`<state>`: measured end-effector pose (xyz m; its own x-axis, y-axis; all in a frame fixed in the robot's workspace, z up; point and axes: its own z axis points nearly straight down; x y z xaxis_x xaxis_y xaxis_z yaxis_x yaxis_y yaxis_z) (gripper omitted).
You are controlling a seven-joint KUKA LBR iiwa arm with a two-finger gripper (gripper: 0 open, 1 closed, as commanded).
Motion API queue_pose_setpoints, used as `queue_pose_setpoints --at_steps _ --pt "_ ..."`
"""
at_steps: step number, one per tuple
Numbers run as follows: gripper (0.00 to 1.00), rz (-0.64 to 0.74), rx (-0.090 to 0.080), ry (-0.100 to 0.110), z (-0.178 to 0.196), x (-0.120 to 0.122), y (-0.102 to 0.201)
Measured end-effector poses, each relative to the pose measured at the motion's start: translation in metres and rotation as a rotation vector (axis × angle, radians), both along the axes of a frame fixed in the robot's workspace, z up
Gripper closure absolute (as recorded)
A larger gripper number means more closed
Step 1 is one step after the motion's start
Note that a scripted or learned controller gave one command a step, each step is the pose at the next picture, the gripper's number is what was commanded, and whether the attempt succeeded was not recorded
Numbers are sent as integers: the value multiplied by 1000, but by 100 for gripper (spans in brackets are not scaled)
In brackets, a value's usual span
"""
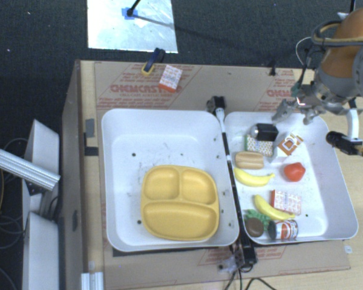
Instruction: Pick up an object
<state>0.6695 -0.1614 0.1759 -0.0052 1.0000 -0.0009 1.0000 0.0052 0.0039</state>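
Tomato (294,171) looks the likeliest pick: a round red toy lying in the right bin (339,186), on bare white floor with free room on most sides. I judge it light and stiff, probably hollow plastic, smooth enough to slip if pinched off-centre, so the hold should go straight across its widest part from above.

Above the bin's far right corner the gripper (297,111) hangs below the grey wrist, its two fingers spread apart and pointing down over the rim, with nothing between them. It is well apart from the tomato.

Nearest the gripper, a black block (266,130) sits by the far wall. Just beside it is a green-and-white packet (255,145), and a small orange-and-white carton (290,144) lies between the block and the tomato. These look like light toy boxes, stiff with flat sides, easy to grip across the narrow way, but the block and packet touch, which leaves little room for a finger.

Further along the divider lie a hot dog bun (249,159) and a banana (253,177), close together. Toward the near end are a red-and-white box (286,201), a second banana (271,208) touching it, a can (283,229) on its side and something dark green and brown (255,223) in the corner that I cannot make out. The can would likely roll under a poor pinch.

In the left bin (127,138) rests a yellow tray (180,202) with three compartments, too wide for the fingers.
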Motion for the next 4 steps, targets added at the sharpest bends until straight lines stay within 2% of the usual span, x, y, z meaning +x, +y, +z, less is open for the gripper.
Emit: queue_pose_setpoints --at_steps 1,2,3,4 --pt "0 -3 -1 -1 -63 0 17" --pt "0 -3 -1 0 -4 -46 6" --pt "0 -4 -1 -5 -87 -86 -3" --pt "0 -4 -2 -15 -85 -118 -16"
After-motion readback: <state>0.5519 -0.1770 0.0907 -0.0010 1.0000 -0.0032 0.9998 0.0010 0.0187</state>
